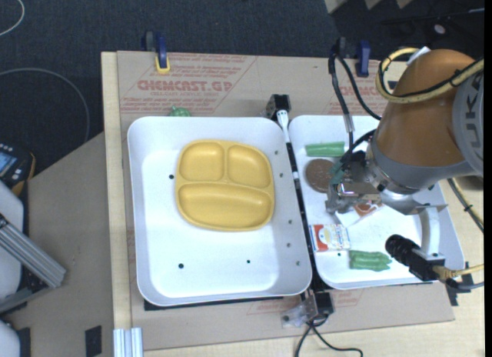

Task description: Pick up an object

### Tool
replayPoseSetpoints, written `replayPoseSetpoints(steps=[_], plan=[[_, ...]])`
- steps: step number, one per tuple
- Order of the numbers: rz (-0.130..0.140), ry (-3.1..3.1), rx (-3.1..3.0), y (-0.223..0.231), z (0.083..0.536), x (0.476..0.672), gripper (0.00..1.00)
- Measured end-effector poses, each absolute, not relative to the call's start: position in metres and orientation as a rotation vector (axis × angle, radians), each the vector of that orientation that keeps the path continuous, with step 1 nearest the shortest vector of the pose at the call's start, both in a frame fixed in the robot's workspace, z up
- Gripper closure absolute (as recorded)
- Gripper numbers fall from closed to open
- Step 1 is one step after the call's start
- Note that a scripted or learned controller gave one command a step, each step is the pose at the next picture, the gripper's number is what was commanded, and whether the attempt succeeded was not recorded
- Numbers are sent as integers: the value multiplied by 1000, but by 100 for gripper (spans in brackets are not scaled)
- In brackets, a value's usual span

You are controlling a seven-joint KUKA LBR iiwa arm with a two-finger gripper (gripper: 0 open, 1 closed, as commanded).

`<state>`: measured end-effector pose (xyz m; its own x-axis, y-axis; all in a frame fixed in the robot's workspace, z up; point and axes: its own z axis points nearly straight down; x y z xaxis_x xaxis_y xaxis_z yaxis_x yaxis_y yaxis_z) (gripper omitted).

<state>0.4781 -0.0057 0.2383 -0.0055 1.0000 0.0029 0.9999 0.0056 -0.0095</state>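
I can't tell my gripper's (347, 194) state — the packet (330, 237) below looks light, thin, slippery, best pinched at an edge.

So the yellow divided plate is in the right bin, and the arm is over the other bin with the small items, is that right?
Not quite. The camera view shows the yellow divided plate in the left bin, not the right one. The rest holds: the arm is over the other bin, the one with the small items.
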Motion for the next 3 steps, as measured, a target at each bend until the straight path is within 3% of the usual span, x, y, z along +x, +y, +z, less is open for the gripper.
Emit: replayPoseSetpoints(steps=[1, 2, 3], plan=[[-6, -2230, -2216, 51, 270, 482, 100], [-22, -2231, -2226, 49, 401, 481, 100], [15, -2221, -2210, 103, 281, 477, 100]])
